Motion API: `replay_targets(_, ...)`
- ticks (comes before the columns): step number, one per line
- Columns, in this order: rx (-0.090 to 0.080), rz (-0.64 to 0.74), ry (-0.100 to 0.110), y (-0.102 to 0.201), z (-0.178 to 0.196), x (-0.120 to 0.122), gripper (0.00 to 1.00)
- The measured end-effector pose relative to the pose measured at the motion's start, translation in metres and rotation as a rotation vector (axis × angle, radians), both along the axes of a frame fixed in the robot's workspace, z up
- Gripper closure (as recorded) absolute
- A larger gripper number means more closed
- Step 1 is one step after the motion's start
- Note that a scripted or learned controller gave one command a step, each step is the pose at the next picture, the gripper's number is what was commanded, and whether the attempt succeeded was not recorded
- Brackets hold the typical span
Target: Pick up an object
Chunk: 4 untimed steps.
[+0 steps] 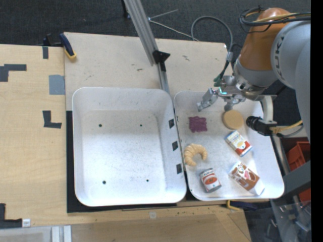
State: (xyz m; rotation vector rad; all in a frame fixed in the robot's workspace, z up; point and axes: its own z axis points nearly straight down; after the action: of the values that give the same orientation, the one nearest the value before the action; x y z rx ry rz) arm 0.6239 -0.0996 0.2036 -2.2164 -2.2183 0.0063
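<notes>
My gripper [217,104] hangs open over the back of the right bin [278,171], with nothing between its fingers. A purple block [198,124] lies just in front of its left finger [204,104]. Beside the right finger lies a round tan disc [233,119]. Nearer the front are a croissant [195,154], a small red and white carton [238,142], a red-labelled can [209,180] and a brown and red packet [245,177].
The left bin [75,135] sits beside the right one, sharing a middle rim. A slanted metal rail [146,29] runs from the top of the view to the bins' back edge. Wooden bench extends to the left.
</notes>
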Motion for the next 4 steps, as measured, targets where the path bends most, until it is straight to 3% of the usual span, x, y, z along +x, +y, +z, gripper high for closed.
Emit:
replay_targets(1,-0.001,0.002,-0.005,0.0,0.003,0.001,0.0)
replay_targets(3,-0.001,0.0,0.001,-0.008,-0.11,-0.004,0.0)
replay_targets(4,-0.002,0.002,-0.004,-0.008,-0.097,-0.002,1.0)
